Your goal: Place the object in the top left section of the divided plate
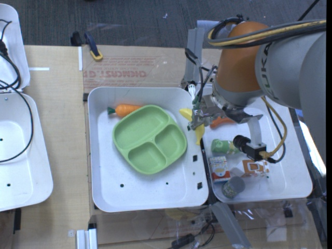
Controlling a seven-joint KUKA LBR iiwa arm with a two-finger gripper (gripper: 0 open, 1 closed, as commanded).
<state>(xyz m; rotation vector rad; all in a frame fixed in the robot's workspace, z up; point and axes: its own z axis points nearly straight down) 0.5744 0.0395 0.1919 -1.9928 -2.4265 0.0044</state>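
Note:
The green divided plate (150, 139) lies in the left bin (104, 191), tilted so that its large section faces the back left. My gripper (197, 120) hangs over the wall between the two bins, just right of the plate's far right rim. It is shut on a yellow banana (185, 113), whose ends stick out above left and below the fingers. The orange band and grey wrist above hide most of the gripper body.
A toy carrot (127, 109) lies in the left bin against the plate's back edge. The right bin (290, 191) holds an orange piece (224, 122), a green bottle (223, 147), a small carton (219, 168), a grey cup (233, 187) and an orange-white packet (254, 167).

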